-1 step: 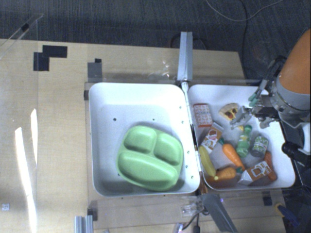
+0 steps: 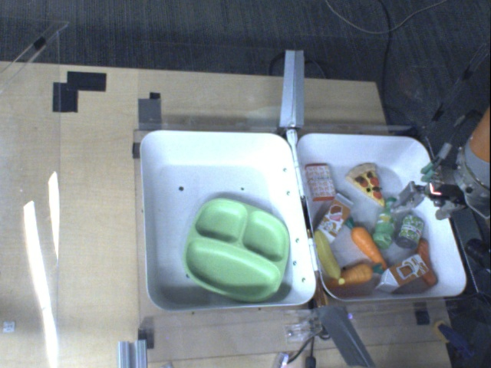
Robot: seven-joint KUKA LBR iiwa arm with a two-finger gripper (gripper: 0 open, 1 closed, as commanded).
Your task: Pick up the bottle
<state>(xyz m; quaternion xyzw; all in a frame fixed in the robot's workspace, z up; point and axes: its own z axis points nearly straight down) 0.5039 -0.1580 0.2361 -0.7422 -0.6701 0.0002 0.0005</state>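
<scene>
A small light-green bottle [image 2: 383,231] with a dark cap lies in the right bin [image 2: 399,146], between a carrot [image 2: 367,244] and a dark green can [image 2: 410,227]. My gripper [image 2: 429,203] hangs over the bin's right side, up and to the right of the bottle, close to the can. Its fingers [image 2: 412,195] are spread apart with nothing between them. The arm's orange band [image 2: 481,140] is at the frame's right edge.
The right bin also holds a pizza slice [image 2: 366,181], a red carton [image 2: 320,181], a banana [image 2: 327,256], a second carrot [image 2: 357,274] and small juice boxes [image 2: 408,267]. A green sectioned plate [image 2: 238,248] lies in the left bin [image 2: 161,205].
</scene>
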